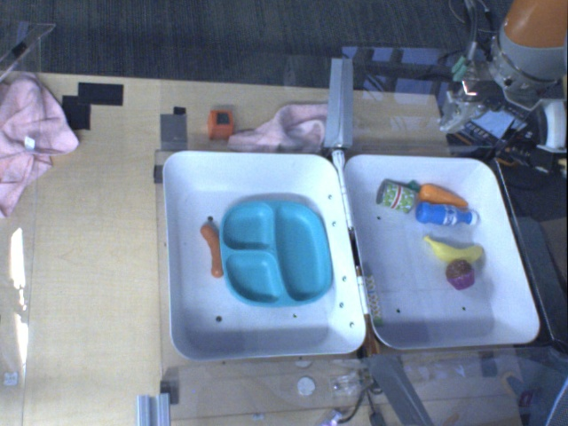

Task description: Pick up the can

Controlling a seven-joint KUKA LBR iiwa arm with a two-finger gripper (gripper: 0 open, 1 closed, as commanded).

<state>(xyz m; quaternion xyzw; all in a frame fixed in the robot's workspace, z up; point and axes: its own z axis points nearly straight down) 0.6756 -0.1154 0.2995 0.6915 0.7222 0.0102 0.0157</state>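
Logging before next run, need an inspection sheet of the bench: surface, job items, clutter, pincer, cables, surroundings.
Surface: wooden bench, two white bins side by side.
Job's things: can on its side in right bin, far end, touching carrot.
Clutter: blue bottle, banana, purple fruit in right bin; blue tray and orange stick in left bin.
Pincer: pincer beyond right bin's far edge; fingers unclear.
Cables: some near wrist.
Surroundings: pink cloths, orange block.

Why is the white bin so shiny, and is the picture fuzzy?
Camera view: light glares softly off the left bin and right bin; the blue plate casts a faint shadow; the can looks slightly soft, its label unreadable; the arm at top right is blurred.
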